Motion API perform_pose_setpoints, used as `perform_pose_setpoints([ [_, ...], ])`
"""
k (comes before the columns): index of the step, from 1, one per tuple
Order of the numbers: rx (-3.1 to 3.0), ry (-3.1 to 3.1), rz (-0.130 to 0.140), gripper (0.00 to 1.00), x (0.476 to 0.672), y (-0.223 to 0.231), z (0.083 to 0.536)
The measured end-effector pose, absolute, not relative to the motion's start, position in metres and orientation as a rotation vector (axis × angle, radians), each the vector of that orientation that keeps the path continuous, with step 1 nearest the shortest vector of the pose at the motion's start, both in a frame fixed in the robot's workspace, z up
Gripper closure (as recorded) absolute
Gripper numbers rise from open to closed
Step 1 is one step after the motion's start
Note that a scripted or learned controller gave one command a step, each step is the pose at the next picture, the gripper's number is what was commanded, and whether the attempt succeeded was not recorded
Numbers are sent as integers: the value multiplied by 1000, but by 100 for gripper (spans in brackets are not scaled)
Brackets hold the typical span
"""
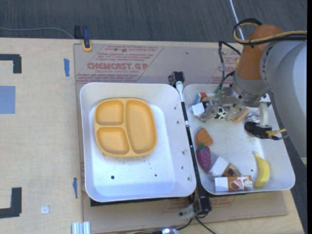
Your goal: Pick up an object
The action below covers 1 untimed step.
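Note:
My gripper hangs low over the back left part of the right bin. Right beside it lie a white and blue piece, a black-and-white spotted thing and a tan bread-like piece. I cannot tell whether any of them sits between the fingers. Nearer the front lie an orange carrot-like toy, a purple toy, a white block, a small printed box and a yellow banana.
The left bin holds a yellow divided plate. A black clamp bar runs along the seam between the two bins. The grey arm with its orange band reaches in from the back right.

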<state>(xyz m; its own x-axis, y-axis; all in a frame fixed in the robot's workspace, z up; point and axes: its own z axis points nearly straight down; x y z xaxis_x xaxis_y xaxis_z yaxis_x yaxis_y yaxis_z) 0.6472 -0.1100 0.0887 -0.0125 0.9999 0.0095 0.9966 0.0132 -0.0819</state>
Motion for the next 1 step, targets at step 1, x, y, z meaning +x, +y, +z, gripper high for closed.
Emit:
perform_pose_setpoints([
  [1,-2152,-2188,93,100,645,-110,97],
])
